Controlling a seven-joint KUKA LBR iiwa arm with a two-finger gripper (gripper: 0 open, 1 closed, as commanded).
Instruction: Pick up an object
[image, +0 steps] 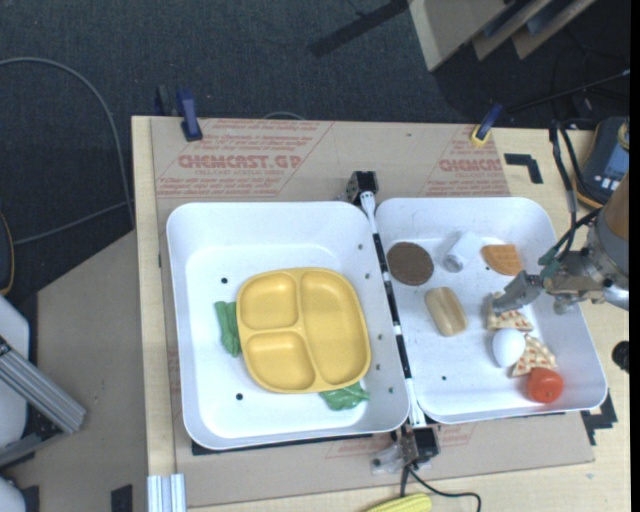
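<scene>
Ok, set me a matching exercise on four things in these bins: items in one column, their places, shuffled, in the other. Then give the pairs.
Items:
1. yellow divided plate
2. brown disc
3. red tomato
4. white egg

Places:
A. near right corner of the right bin
B. middle of the left bin
C. right bin, just above the tomato
D. right bin, far side, close to the divide between the bins

Pairs: 1-B, 2-D, 3-A, 4-C

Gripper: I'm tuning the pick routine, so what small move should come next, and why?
Probably a short, straight descent. The gripper hangs over the right bin, just above a waffle piece beside the egg, with nothing seen between its fingers. A sideways shift would bring it over the egg.
</scene>
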